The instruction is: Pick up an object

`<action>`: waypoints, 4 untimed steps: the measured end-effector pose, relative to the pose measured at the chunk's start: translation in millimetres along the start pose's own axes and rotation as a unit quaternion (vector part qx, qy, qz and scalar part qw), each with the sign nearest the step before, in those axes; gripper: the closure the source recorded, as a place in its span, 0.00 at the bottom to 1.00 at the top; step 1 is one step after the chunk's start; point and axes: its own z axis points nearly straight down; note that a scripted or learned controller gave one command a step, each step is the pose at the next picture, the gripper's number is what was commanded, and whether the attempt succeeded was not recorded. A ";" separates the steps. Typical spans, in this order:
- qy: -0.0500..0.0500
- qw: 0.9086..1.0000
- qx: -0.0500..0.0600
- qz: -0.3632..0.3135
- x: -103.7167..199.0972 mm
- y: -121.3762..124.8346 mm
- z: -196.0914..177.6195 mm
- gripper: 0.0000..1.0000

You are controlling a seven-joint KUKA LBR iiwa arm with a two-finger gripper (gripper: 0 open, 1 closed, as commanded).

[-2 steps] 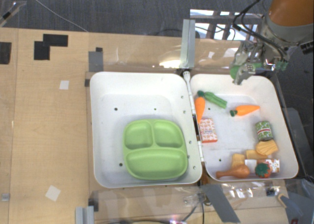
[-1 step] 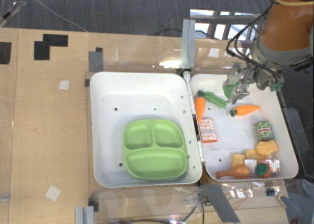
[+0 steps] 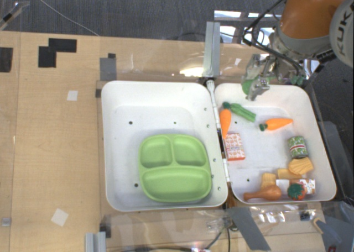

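My gripper point(image 3: 255, 87) hangs over the far edge of the right bin point(image 3: 310, 101), fingers pointing down and open, with nothing between them. Just in front of it lie a green pickle-like piece point(image 3: 241, 112) and an orange carrot point(image 3: 278, 125). A second carrot point(image 3: 225, 120) leans by the bin's left wall, with a red and white box point(image 3: 234, 147) below it. Along the right and near side sit a small green-labelled can point(image 3: 297, 146), a yellow ridged piece point(image 3: 301, 165), a brown drumstick shape point(image 3: 264, 193) and a red and green fruit point(image 3: 297, 190).
The left bin point(image 3: 121, 107) holds a green divided plate point(image 3: 175, 167) in its near half. A metal post point(image 3: 212, 49) rises behind the divider between the bins. The arm's orange band point(image 3: 310, 5) and cables sit above the right bin's far corner.
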 end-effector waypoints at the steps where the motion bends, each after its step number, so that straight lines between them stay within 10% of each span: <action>1: -0.001 1.000 0.000 -0.029 -0.6 7.8 -3.6 1.00; 3: -0.013 0.999 0.002 -0.030 -5.5 8.9 -32.2 1.00; 4: 0.001 0.998 0.000 -0.065 31.0 17.8 -5.9 1.00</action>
